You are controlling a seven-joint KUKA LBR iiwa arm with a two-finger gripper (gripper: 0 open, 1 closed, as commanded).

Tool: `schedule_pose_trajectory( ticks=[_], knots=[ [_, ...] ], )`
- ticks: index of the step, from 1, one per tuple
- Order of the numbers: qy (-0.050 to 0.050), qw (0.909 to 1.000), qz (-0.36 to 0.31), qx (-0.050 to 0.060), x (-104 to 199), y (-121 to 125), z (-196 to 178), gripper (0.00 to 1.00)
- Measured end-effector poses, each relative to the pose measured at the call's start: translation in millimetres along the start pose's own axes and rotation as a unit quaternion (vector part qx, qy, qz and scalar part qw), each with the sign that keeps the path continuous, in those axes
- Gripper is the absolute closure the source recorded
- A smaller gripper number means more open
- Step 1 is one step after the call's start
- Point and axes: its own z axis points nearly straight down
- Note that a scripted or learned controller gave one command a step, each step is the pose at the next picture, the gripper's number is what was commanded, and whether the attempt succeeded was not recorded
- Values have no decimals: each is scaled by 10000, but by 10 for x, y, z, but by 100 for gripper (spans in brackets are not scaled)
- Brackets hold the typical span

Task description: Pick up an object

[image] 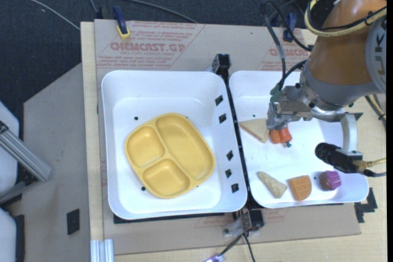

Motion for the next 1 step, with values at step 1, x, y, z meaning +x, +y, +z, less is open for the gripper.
schedule_pose_trajectory(
  ticks=[1],
  knots=[
    [3, 10000, 0, -2, 539, 52, -35, 100]
  ],
)
